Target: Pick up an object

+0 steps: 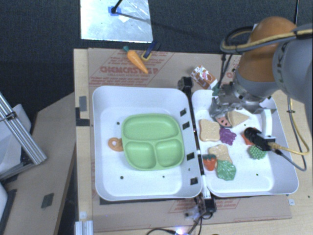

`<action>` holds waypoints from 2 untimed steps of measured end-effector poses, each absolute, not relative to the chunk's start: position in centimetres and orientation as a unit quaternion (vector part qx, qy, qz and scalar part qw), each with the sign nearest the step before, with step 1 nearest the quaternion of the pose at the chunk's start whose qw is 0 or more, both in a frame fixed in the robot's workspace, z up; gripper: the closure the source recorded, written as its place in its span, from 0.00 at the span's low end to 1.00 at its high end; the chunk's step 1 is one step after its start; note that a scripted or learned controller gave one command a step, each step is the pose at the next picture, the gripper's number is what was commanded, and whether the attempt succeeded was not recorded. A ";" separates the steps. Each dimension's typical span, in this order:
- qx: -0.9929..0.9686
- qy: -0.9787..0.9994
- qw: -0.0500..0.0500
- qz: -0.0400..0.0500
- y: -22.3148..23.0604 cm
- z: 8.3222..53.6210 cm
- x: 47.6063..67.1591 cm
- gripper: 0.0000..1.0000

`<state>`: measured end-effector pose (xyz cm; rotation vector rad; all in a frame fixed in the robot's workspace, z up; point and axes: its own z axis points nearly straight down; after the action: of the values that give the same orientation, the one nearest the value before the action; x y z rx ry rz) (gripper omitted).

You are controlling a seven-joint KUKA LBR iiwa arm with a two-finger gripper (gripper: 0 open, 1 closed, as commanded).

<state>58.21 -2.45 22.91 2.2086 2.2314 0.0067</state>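
**Tool low over the right bin's toy food**

Starting at the left, my left bin (pixel 105 102) holds a smooth green divided plate (pixel 152 141), moulded plastic with three shallow wells, and a small orange ring-shaped piece (pixel 116 144) just beside it on the white floor. Above the bins, on the cardboard-covered tabletop (pixel 166 62), a toy carrot (pixel 137 61) lies on its own, with a small wrapped piece (pixel 203 76) farther right.

Moving right, the right bin (pixel 283 180) carries what I can pick: a tan bread-shaped slice (pixel 210 130), a purple bunch (pixel 227 135), a red piece (pixel 210 163) touching a knobbly green leaf shape (pixel 226 170), another tan slice (pixel 220 152), and a bumpy green lump (pixel 257 152) near the right wall. They look like hard, glossy plastic, mostly flat.

My tool (pixel 222 115) hangs low at the bin's upper part, just beside a pale wedge (pixel 238 117) and a small reddish piece (pixel 223 121). I cannot tell whether it is released or clenched, and I see nothing held.

To do this well, I judge I should centre on one piece standing apart from its neighbours, since flat slices offer little edge.
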 end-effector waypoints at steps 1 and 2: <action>0.704 0.710 0.001 0.002 1.8 23.6 60.7 1.00; 0.704 0.710 0.000 0.002 7.3 22.2 63.4 1.00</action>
<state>63.43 7.27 22.20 2.2104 2.2313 0.0055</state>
